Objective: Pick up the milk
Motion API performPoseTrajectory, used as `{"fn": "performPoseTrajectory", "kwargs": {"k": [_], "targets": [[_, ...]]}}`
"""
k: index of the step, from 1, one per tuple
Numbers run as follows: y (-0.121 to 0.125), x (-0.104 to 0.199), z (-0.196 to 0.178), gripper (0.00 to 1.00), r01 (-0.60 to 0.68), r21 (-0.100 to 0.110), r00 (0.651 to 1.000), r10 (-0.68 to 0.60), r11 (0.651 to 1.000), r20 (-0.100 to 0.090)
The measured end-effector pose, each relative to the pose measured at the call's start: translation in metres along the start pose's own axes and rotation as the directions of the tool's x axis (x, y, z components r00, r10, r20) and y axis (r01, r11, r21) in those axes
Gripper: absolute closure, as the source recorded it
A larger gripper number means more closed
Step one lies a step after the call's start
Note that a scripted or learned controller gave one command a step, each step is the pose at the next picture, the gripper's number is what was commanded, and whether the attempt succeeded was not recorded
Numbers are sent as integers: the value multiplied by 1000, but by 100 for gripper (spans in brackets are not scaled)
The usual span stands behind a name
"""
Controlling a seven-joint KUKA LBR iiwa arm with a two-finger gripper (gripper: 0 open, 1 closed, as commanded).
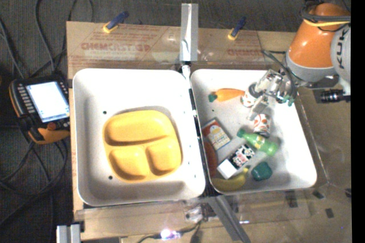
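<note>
Seemingly poised to descend, the gripper (269,92) hovers over the upper part of the right bin (305,162), near the carrot (228,94); whether it is open or closed I cannot tell. The milk (237,160), a cow-patterned carton, lies lower down in that bin, apart from the gripper. Crowding it are a green bottle (259,142), a banana (231,181) and a red carton (217,134).

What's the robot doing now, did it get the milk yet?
Gripper over right bin's back edge, nothing seen between its fingers. Milk carton lying flat near the bin's front, untouched. Green bottle and banana crowd against it.
</note>
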State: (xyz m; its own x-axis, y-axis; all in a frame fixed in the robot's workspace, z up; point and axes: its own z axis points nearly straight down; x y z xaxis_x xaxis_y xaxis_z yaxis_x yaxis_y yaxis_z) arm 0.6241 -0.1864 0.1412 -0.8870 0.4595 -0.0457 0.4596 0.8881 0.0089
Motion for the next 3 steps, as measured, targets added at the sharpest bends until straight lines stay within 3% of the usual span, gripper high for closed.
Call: {"fn": "performPoseTrajectory", "kwargs": {"k": [1, 2, 3], "targets": [[-1, -18, 9, 0, 43, -1, 999, -43, 999, -3], [-30, -22, -11, 0, -348, 24, 936, 349, 937, -36], [-18, -44, 41, 0, -71, 14, 997, 71, 997, -40]]}}
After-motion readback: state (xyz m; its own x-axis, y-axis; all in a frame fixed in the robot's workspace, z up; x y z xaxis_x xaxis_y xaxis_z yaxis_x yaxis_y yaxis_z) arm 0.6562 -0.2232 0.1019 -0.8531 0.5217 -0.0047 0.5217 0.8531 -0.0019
